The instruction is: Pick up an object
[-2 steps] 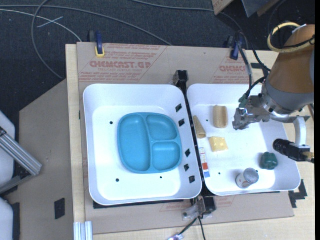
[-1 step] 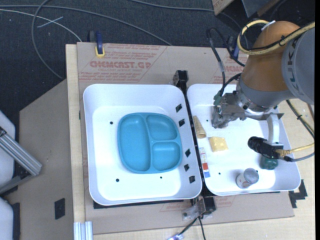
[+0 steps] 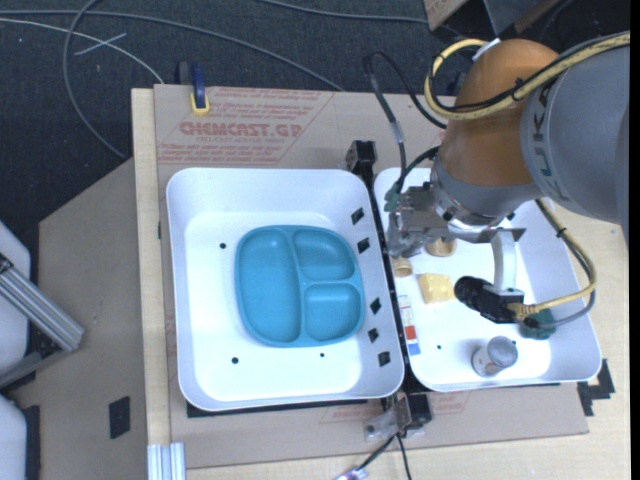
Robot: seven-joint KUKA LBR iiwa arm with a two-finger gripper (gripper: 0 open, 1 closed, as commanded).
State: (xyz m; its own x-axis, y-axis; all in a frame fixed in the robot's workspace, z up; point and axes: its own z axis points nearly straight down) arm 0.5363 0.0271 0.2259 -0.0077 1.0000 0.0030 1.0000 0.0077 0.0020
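My gripper hangs low over the left side of the right bin, close to the wall shared with the left bin. Just below it lies a small tan piece. A pale yellow wedge rests a little further toward the front. Another pale yellow bit peeks out beside the wrist. A small silver-grey round object sits near the bin's front edge. The arm's grey and orange body covers the back of this bin.
The left bin holds a blue divided plate in its middle. A thin red and blue strip lies along the right bin's left wall. Cardboard and cables lie behind the bins.
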